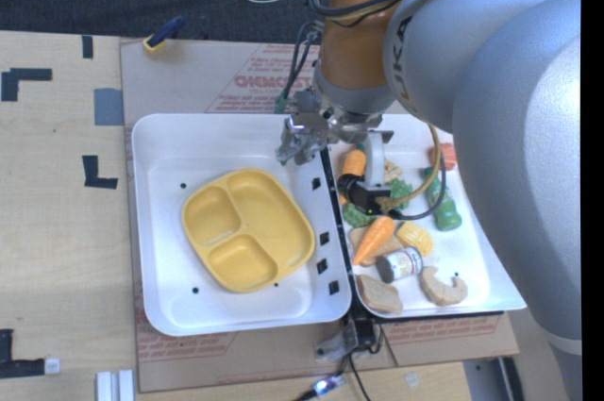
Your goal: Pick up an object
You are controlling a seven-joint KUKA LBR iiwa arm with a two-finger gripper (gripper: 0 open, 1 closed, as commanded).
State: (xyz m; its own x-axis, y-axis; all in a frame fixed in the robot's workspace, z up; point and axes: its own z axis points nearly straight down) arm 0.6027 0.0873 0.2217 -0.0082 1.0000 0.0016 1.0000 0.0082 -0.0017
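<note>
- end effector (304,142) over far edge of the divider between bins; grip state: can't tell
- left bin (151,201): yellow tray (247,227), open floor around it
- right bin (491,281): crowded with toy food, carrot (374,239), small bottle (399,264)
- tan counter (57,229), dark carpet far side

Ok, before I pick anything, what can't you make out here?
- Gripper: finger state unclear, blurred and partly under the wrist.
- Right bin: its far part is covered by the arm.
- Small jar: label too small to read.
- Toy food near the carrot: piled, overlapping.
</note>
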